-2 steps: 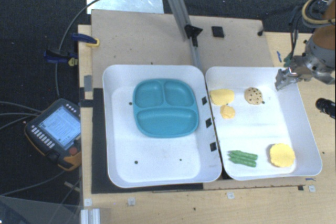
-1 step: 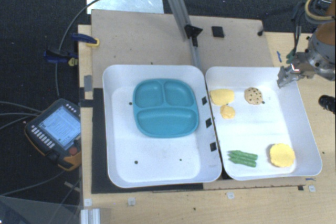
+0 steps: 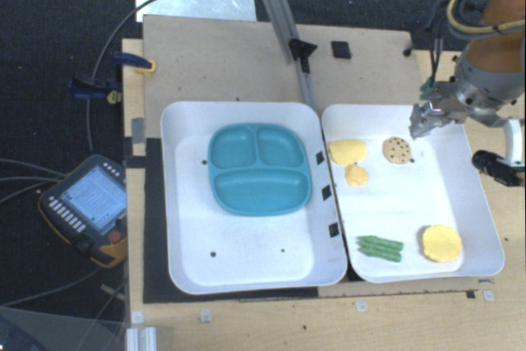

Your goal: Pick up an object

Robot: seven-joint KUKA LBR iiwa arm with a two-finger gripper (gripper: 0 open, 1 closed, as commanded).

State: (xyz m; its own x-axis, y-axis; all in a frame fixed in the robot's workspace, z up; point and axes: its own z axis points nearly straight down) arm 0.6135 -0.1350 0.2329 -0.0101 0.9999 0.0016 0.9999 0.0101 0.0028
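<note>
While the gripper (image 3: 424, 122) hangs right of the cookie (image 3: 398, 150) in the right bin (image 3: 468, 201), nothing is lifted; its opening I cannot tell.

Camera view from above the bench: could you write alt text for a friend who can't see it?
A grey robot arm's gripper hovers by a chocolate-chip cookie in the right white bin, which also contains two yellow pieces, green beans and a round yellow item. The left white bin contains a blue divided plate.
</note>
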